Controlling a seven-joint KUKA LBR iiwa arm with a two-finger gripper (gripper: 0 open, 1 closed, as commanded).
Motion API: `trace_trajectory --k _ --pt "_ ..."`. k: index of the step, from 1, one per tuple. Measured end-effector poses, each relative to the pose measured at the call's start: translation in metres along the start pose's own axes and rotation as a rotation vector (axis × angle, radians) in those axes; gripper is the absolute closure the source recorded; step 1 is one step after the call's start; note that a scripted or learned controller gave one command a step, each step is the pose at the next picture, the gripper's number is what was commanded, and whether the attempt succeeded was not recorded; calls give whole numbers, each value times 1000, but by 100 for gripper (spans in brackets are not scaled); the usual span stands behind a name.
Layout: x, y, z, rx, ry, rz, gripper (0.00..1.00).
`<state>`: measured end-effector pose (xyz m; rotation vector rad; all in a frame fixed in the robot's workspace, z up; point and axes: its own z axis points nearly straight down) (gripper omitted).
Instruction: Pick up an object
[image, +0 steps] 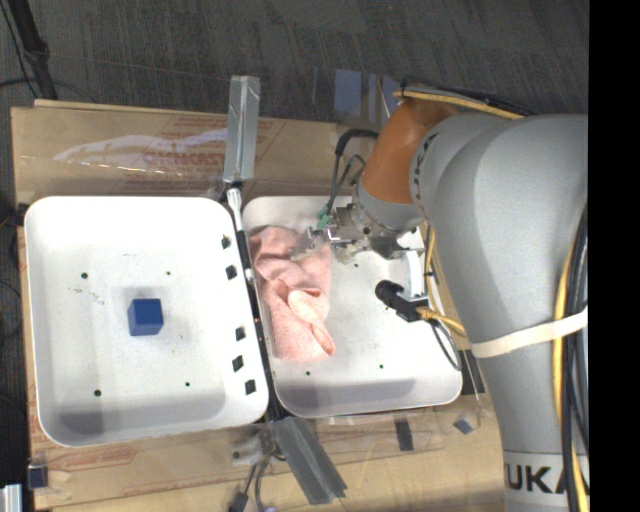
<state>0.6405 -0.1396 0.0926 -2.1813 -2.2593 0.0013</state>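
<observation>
Camera view showed the gripper (335, 238) at the pink cloth's (293, 292) upper edge in the right bin (400, 385); 1 blue cube (146, 316) sat apart.

left bin (60, 400): showing white, dotted with small dark specks
cube (146, 316): showing solid blue
right bin (385, 375): showing white
cloth (295, 290): showing pale pink, unpatterned
arm (510, 220): showing grey, orange band (395, 160) above wrist
bench (120, 145): showing tan cardboard, faint red print

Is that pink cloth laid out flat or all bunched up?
Bunched up. The pink cloth lies in rumpled folds along the left side of the right bin, one end near the pincer.
</observation>
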Motion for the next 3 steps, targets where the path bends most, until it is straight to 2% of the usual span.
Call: trace_trajectory --k 1,2,3 --pt "2 0 -10 2 1 -7 100" --pt "-21 17 -2 -4 -2 -297 100" --pt "67 19 -129 -3 -2 -577 100"
